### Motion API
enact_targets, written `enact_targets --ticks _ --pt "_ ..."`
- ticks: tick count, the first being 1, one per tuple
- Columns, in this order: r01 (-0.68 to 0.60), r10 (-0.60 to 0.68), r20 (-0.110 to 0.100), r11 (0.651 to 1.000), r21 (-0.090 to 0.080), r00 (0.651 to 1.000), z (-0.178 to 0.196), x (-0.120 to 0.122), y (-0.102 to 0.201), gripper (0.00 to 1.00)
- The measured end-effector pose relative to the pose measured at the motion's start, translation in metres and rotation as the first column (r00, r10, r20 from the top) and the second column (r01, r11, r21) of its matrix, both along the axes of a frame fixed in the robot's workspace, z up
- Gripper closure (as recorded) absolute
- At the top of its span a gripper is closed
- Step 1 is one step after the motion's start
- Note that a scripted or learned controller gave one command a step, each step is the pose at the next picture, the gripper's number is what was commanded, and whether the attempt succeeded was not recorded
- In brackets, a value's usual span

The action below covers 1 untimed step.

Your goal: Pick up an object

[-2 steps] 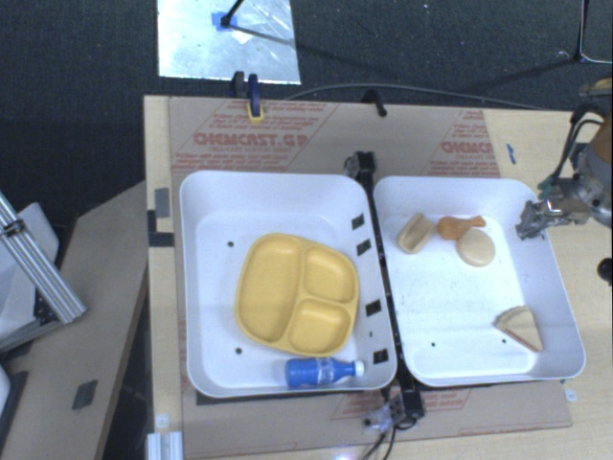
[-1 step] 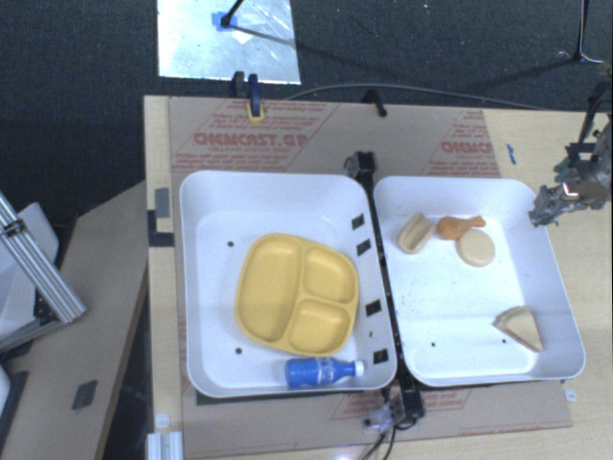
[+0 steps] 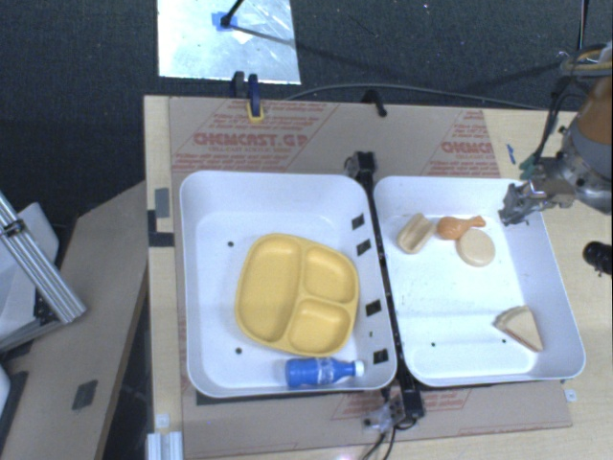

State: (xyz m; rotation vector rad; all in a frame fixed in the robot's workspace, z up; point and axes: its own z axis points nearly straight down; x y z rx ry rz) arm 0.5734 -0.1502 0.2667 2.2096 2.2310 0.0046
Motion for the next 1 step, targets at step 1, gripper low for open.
enact_targets --ticks 1 --pt "0.001 -0.001 -0.002 1.0 0.0 1.0 -0.0147 -0.0052 0.0516 1.0"
